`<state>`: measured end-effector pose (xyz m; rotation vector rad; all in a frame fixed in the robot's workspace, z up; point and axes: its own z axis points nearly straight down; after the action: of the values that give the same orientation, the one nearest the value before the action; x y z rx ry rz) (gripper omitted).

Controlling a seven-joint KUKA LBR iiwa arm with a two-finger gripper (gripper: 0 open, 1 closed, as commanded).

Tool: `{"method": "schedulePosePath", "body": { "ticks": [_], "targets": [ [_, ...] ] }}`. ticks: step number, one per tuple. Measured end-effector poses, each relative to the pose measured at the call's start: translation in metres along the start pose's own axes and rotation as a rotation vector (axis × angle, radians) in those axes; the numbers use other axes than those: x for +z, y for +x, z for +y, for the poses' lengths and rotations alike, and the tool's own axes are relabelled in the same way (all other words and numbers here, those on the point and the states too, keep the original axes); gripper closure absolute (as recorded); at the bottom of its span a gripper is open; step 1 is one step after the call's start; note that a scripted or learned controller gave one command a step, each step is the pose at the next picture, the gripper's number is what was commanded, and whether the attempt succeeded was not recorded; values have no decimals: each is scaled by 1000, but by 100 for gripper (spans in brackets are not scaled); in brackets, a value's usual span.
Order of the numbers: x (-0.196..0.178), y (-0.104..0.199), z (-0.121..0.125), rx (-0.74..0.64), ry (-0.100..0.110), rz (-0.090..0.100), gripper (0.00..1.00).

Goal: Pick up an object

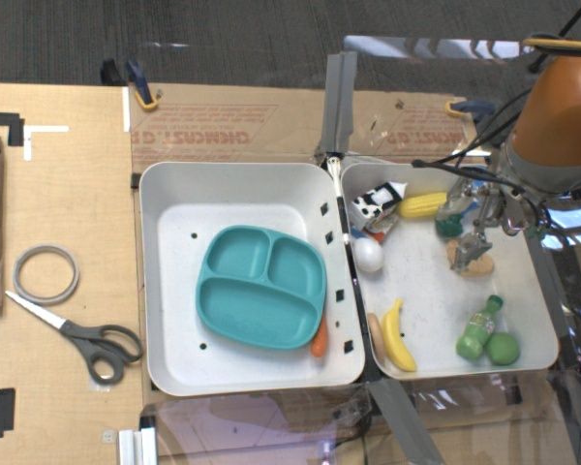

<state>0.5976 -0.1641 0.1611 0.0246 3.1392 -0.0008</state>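
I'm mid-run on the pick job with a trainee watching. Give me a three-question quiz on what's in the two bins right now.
1. True or false: the teal divided plate lies in the right bin.
2. Which thing lies nearest the gripper? A) banana B) tan rounded piece C) green bottle
3. Fill in: the scissors lie outside the bins, on the ____ side of the camera view.

Key:
1. False; it lies in the left bin.
2. B.
3. Left, below the tape roll.
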Motion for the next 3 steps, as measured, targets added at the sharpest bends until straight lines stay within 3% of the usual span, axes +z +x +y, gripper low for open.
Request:
{"method": "schedulePosePath", "body": {
  "ticks": [1, 2, 3],
  "targets": [
    [69, 15, -5, 38, 0, -1, 0],
    [68, 3, -46, 17, 1, -3, 0],
    [68, 33, -36, 82, 0, -1, 0]
  ]
}}
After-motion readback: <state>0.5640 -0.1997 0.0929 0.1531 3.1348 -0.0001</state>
